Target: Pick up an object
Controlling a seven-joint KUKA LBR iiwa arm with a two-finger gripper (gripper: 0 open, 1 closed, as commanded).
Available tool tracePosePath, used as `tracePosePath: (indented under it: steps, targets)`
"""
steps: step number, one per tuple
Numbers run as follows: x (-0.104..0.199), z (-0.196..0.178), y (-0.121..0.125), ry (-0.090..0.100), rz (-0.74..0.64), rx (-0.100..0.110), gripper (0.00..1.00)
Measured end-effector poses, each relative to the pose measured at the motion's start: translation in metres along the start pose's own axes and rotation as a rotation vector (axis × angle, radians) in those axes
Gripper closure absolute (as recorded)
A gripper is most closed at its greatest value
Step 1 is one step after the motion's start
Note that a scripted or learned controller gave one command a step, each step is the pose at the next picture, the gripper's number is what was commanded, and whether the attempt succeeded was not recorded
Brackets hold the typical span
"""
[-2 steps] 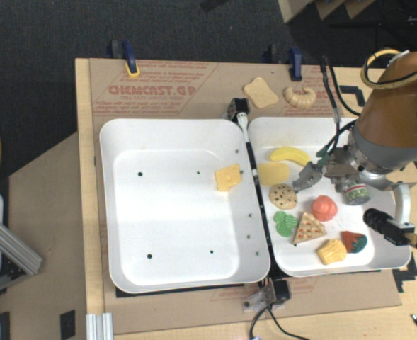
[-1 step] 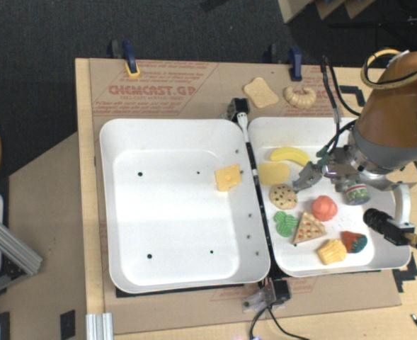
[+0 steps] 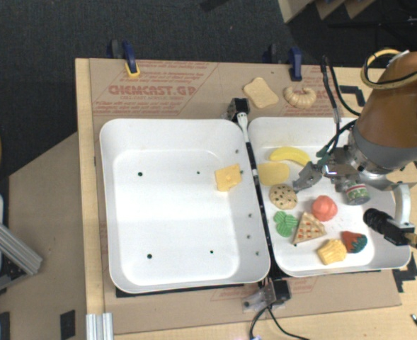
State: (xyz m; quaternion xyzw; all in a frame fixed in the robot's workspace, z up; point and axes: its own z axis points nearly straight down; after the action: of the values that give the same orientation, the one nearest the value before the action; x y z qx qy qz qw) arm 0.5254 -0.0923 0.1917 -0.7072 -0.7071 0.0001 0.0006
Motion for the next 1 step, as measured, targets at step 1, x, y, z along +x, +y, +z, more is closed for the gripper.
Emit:
tracePosePath:
  steps: [1]
  targets:
    - [0.0,0.0,0.0,0.0,0.0,0.0,0.0]
